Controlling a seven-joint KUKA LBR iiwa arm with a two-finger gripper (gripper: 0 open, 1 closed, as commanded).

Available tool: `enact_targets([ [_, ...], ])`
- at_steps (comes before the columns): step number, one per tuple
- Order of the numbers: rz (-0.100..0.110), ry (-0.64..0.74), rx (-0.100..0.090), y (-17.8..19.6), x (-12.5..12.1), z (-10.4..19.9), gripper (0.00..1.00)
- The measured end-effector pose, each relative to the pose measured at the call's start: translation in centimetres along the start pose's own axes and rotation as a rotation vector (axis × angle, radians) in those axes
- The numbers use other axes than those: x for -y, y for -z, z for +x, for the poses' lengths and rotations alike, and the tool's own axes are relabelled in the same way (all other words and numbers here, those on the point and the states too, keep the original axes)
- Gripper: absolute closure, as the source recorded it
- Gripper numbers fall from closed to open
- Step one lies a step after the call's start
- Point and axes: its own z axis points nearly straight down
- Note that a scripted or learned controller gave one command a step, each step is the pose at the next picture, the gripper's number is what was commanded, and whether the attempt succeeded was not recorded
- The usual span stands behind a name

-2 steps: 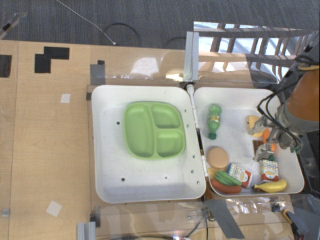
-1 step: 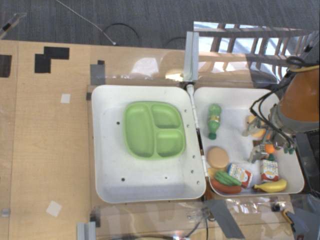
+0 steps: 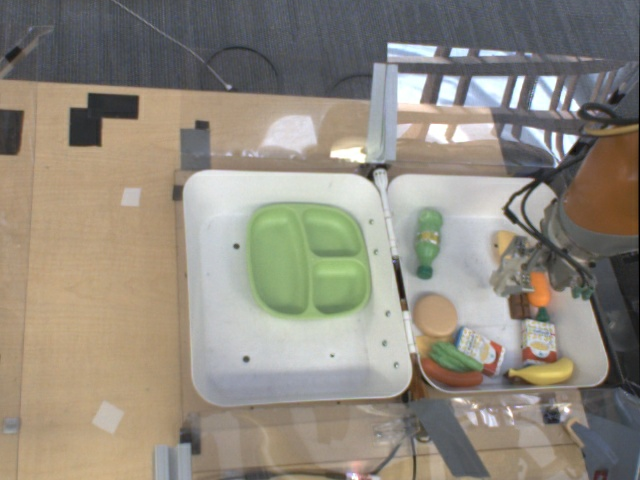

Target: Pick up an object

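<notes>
While the grey KUKA arm with the orange band (image 3: 605, 193) hangs over the right shallow white bin (image 3: 455, 203), the reach looks to be in hand, with no lift begun. Its two-finger gripper (image 3: 518, 273) sits low among the toys at that bin's right side, and whether it is spread or closed I cannot tell, since cables and the wrist hide the tips. Nothing can be seen held. The next move probably calls for settling on 1 toy, closing squarely and rising straight, because the pieces crowd together.

By size: 2 bins, the left one (image 3: 215, 298) bearing 1 green divided plastic plate (image 3: 305, 258). Candidates for picking all lie in the right bin: 1 green plastic bottle (image 3: 428, 241) near the dividing wall, 1 round tan bun (image 3: 436, 315) below it, 1 red sausage-shaped toy (image 3: 450, 374) with 1 green vegetable piece (image 3: 455, 356) on it, 1 yellow banana (image 3: 541, 372), 2 small printed cartons (image 3: 479, 349) (image 3: 538, 339), 1 small orange piece (image 3: 540, 289) and 1 pale yellow wedge (image 3: 503, 243) just beside the gripper
</notes>
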Motion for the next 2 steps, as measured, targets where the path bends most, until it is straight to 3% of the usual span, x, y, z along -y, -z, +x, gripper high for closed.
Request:
enact_targets([
  [1, 0.0, 0.0, -0.001, 0.0, 0.0, 0.0, 0.0],
  [2, -0.004, -0.025, -0.018, -1.5, 1.4, 0.6, 0.0],
])
